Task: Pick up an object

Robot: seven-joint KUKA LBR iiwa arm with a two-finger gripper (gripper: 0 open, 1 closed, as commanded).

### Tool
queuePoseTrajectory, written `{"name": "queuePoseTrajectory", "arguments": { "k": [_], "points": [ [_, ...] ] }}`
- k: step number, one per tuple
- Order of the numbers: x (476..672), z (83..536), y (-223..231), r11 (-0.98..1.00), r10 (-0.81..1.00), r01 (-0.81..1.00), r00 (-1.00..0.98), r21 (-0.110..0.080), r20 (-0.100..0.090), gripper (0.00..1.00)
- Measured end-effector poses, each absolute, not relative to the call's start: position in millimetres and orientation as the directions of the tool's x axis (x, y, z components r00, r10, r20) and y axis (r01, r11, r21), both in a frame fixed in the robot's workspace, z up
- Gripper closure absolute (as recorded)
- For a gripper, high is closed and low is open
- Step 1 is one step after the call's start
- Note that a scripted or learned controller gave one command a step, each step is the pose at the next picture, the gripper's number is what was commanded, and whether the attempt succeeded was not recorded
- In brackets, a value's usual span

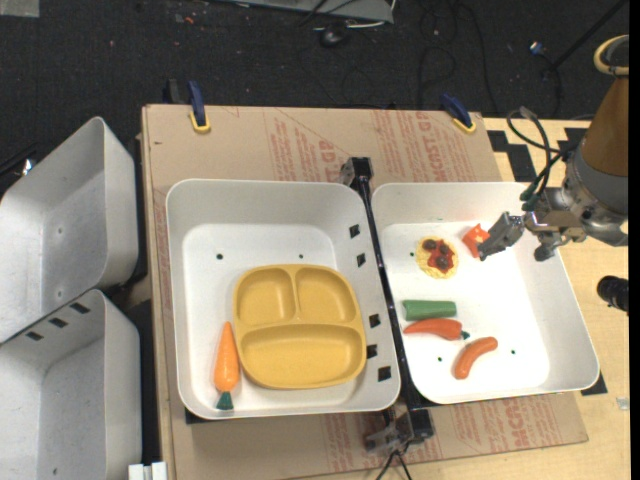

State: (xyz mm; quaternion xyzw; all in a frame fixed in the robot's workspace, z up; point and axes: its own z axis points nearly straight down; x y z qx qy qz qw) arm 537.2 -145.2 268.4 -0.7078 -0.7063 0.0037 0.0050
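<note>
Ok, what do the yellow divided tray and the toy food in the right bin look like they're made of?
The yellow tray looks like moulded plastic with a matte finish: even colour, rounded compartment ridges, no glare. The sausage, red pepper and green piece seem smooth plastic or rubber toys, uniformly coloured with a slight sheen. The small pizza looks similar, but is too small to judge.

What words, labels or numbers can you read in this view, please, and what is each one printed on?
Red printed lettering runs along the brown board under the two white bins: it appears reversed and too faint to read reliably.
More red print shows on the board's lower right edge, also reversed and too blurred to quote.
No readable text stands on the yellow tray, the toy foods or the gripper.
</note>
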Motion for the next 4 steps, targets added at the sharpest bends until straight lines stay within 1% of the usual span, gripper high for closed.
{"name": "queuePoseTrajectory", "arguments": {
  "k": [1,2,3,4],
  "points": [
    [539.3,274.7,-144.7,0.001,1.000,1.000,-0.001,-0.001,0.000,0.00],
    [532.0,226.4,-138.6,-0.001,1.000,1.000,0.001,-0.004,0.001,0.00],
    [534.8,180.1,-144.7,-0.002,1.000,1.000,0.002,-0.005,0.000,0.00],
    [533.9,116.4,-140.5,-0.001,1.000,1.000,0.001,-0.005,0.001,0.00]
  ]
}}
